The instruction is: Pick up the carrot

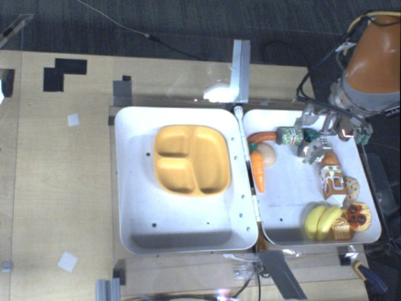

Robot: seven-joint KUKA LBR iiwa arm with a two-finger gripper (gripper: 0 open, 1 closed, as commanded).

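The carrot (257, 170), orange with a green top, lies lengthwise against the left wall of the right bin (285, 196). Its green end touches a beige round item (268, 155). My gripper (315, 148) hangs over the upper middle of the right bin, about a hand's width to the right of the carrot and slightly further back. It looks open, with nothing between its fingers. The orange-banded arm (374, 55) comes in from the upper right.
A red sausage (262, 137) and a small green can (288, 135) lie just left of the gripper. A brown package (333, 179), bananas (322, 221) and other toy foods crowd the bin's right and front. The left bin (135, 187) holds a yellow divided plate (191, 160).
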